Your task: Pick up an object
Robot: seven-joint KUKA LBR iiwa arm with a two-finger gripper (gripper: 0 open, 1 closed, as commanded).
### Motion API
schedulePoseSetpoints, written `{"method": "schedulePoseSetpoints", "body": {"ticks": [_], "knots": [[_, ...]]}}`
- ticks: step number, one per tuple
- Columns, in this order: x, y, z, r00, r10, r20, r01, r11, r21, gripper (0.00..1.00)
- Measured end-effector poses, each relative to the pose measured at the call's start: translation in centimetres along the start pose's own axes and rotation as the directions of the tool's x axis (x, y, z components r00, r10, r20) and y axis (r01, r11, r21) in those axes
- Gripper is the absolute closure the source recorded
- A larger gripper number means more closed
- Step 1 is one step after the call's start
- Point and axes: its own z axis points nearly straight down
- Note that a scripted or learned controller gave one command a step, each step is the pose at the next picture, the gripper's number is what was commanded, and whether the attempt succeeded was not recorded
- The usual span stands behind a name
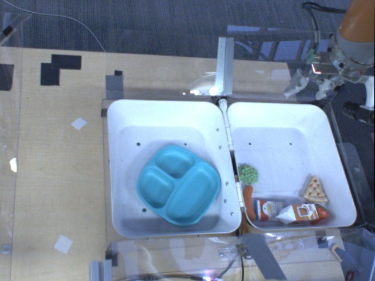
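Observation:
My gripper (310, 88) hangs at the upper right, just beyond the far rim of the right bin (281, 127). Its two pale fingers (295, 85) stand apart, open, with nothing between them. In the right bin's near part lie a small green broccoli-like piece (248, 174), an orange carrot-like piece (248, 201), an orange packet with a white label (291, 211) and a tan triangular slice (314, 189). A blue divided plate (179, 185) lies in the left bin (132, 127).
A grey metal post (225, 66) stands behind the seam between the two bins. Black tape marks (58, 68) sit on the wooden bench at the far left. Cables (319, 16) hang beside the arm.

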Motion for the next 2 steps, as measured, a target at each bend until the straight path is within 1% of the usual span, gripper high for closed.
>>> {"method": "schedulePoseSetpoints", "body": {"ticks": [1, 2], "knots": [[0.5, -8.0, 8.8, 0.979, 0.202, 0.0, -0.202, 0.979, 0.003, 0.0], [4.5, -17.4, 17.0, 0.98, 0.198, -0.001, -0.198, 0.98, 0.006, 0.0]]}}
